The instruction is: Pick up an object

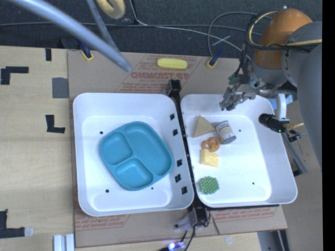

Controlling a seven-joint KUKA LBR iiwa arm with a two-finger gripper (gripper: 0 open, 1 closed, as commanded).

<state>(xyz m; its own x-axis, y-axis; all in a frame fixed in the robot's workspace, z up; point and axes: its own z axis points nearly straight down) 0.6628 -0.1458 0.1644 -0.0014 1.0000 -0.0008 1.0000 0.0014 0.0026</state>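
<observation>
The gripper (230,102) hung over the right bin's (272,192) far rim; whether it was open or holding anything could not be told. Near it lay a small can (224,131), tilted, its label too small to read. Beside that sat a tan wedge (203,126), a pretzel (211,144), a yellow block (210,158) and a green ball (209,184).
</observation>
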